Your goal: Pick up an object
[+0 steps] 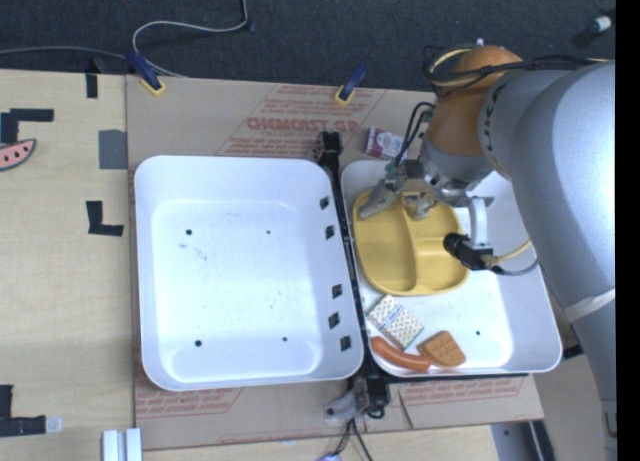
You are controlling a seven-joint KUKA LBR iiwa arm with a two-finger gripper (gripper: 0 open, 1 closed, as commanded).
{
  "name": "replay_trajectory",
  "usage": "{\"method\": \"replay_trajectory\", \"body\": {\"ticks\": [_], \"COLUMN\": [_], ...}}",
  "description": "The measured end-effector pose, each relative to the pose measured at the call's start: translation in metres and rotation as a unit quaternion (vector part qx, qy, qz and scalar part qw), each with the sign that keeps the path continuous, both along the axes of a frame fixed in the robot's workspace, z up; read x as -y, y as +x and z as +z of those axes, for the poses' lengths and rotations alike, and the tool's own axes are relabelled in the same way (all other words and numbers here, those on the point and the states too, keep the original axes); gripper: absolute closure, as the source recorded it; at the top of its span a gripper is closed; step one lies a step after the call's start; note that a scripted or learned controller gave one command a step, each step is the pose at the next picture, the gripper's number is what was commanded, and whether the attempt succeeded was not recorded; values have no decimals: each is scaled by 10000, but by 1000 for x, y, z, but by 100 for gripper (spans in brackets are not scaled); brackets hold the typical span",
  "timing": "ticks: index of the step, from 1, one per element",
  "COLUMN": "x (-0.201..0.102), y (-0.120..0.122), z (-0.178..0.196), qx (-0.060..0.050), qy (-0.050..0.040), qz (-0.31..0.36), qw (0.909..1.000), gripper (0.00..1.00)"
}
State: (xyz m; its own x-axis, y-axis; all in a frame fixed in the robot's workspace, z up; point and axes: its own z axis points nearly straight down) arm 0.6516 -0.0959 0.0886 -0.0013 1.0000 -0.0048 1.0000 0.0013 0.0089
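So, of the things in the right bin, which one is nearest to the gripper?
The yellow dish. The gripper hangs over its upper rim, while the checked packet, the sausage and the orange piece lie together at the bin's near edge.

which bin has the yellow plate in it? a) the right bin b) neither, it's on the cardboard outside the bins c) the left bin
a: the yellow plate lies inside the right bin, under the gripper, with a hot dog near that bin's front edge.
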Motion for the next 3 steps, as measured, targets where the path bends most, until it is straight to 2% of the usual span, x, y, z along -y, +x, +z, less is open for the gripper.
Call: {"method": "replay_trajectory", "body": {"ticks": [1, 2, 3], "x": [16, 4, 12], "y": [18, 17, 18], "z": [-1, 0, -1], "qx": [-31, -45, -35], "qy": [28, -30, 19], "qz": [5, -5, 3], "qw": [10000, 10000, 10000], "gripper": [0, 0, 0]}}
